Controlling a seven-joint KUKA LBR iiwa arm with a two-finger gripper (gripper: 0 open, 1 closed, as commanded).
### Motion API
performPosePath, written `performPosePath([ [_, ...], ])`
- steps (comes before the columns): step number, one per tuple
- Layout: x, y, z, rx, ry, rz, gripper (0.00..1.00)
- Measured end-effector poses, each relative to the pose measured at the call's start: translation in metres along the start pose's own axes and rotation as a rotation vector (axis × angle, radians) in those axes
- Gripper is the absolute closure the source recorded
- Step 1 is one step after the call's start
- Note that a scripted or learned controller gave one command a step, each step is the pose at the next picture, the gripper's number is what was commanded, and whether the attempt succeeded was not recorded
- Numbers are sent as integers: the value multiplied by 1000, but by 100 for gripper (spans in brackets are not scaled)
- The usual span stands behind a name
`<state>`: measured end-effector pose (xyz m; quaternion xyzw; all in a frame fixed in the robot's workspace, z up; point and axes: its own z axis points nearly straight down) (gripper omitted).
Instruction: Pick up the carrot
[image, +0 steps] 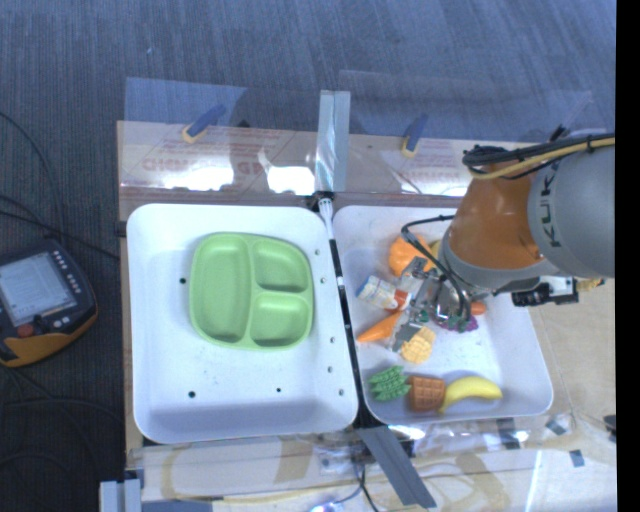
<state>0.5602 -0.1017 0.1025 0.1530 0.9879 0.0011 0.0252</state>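
Approach step | two-finger gripper (418, 318), claw state impossible to tell, hovered beside small orange carrot (377, 329) near right white bin (520, 400)'s left wall | next: settle fingers astride carrot.

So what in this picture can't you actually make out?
- Pincer: whether it is open or shut; too small and lost among the toys.
- Carrot: its right end, covered by the pincer.
- Orange toy: partly hidden under the arm.
- Handheld screen: contents too blurred.

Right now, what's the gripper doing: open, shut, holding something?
Gripper: low in the right white bin over the orange carrot and yellow corn cob; state cannot be told.
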Motion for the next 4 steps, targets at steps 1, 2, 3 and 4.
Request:
performPosePath([
  [1, -1, 2, 1, 2, 0, 165, 0],
  [2, 39, -4, 9, 10, 28, 255, 0],
  [3, 37, -3, 0, 10, 25, 254, 100],
  [4, 69, 11, -165, 16, 38, 362, 100],
])
